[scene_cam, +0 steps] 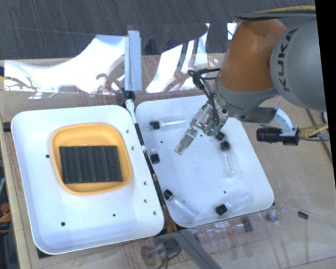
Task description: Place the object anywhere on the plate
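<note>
A yellow plate (112, 134) lies in the left bin (36, 194). A black ridged slab (91, 164) rests flat on the middle of the plate. My gripper (182, 146) hangs over the right bin (206, 175), in its upper middle, pointing down and to the left. Nothing can be seen held in it. Several clear vials with black caps lie in the right bin, one (227, 159) just right of the gripper and one (162, 124) above and to its left.
More vials lie near the right bin's front edge (179, 203) (233, 203), and a lone black cap (154, 158) sits by its left wall. Crumpled foil (88, 64) lines the bench behind both bins. The arm's body (256, 60) overhangs the right bin's far right corner.
</note>
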